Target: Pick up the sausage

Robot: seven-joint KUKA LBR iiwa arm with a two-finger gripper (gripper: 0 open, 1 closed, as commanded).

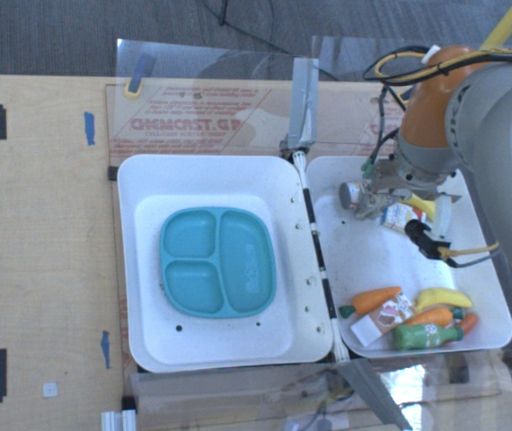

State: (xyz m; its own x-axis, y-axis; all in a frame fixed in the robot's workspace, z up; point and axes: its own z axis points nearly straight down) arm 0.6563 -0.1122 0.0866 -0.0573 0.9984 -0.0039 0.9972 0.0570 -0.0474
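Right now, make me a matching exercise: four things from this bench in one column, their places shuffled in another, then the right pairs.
1. turquoise three-compartment plastic plate
2. yellow toy banana
3. green toy bottle
4. grey arm's claw

A. right bin, far end
B. left bin, middle
C. right bin, near edge
D. right bin, near corner, behind the carrots

Pairs: 1-B, 2-D, 3-C, 4-A

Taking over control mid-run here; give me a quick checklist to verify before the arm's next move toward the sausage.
1. Sausage located: cannot tell; no item in the pile at the right bin's near corner is clearly it.
2. Gripper over the right bin: ok.
3. Gripper above the pile: not ok; it sits at the far end.
4. Anything held: cannot tell.
5. Blue plate out of the way in the left bin: ok.
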